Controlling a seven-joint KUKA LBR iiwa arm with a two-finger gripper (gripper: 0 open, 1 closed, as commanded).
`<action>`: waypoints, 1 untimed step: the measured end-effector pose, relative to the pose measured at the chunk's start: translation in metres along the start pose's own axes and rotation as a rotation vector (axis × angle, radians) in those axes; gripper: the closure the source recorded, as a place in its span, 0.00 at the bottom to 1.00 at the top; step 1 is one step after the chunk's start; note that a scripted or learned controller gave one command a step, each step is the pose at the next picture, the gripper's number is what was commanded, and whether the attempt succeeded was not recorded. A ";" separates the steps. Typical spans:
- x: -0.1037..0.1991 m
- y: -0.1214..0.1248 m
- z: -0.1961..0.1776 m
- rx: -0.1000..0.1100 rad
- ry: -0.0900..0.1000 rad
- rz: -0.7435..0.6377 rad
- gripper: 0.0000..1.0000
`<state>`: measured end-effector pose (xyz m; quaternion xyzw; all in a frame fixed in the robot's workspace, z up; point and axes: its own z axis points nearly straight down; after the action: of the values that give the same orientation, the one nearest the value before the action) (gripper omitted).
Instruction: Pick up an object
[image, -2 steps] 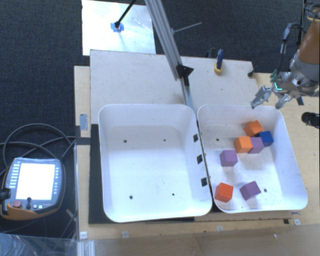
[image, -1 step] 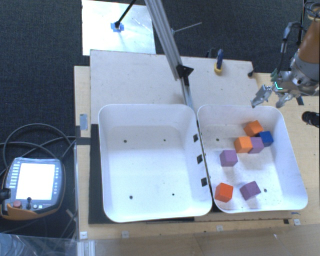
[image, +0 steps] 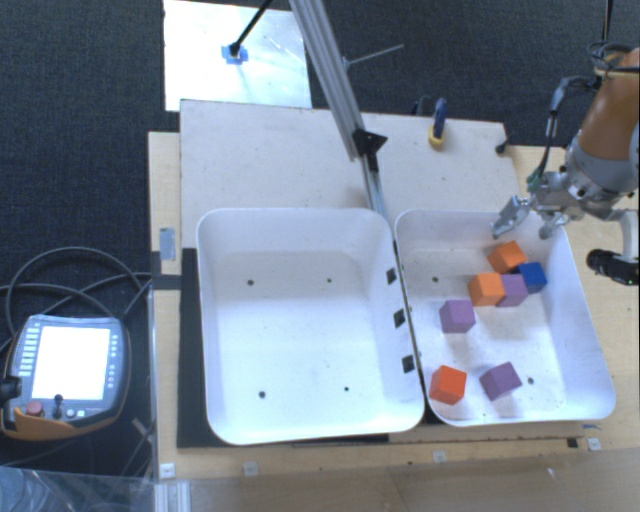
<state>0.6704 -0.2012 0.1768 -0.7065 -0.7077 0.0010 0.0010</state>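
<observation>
Several small cubes lie in the right bin (image: 585, 350). An orange cube (image: 506, 256), a blue cube (image: 532, 276), a second orange cube (image: 487, 289) and a purple cube (image: 513, 290) cluster near the far right. A lone purple cube (image: 457, 316) sits mid-bin. Near the front rest another orange cube (image: 448, 384) and a purple cube (image: 500, 380). My gripper (image: 527, 224) hangs open over the bin's far edge, just above the first orange cube, with nothing between its fingers.
The left bin (image: 220, 330) stands beside the right one, a ridge between them. A slanted metal pole (image: 338, 85) reaches down to the bins' far junction. A yellow clamp (image: 437, 135) sits on the board behind. A teach pendant (image: 65, 375) lies far left.
</observation>
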 end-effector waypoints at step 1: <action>0.008 -0.006 0.050 -0.001 0.000 -0.002 0.00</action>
<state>0.6642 -0.1929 0.1264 -0.7057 -0.7085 0.0005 0.0007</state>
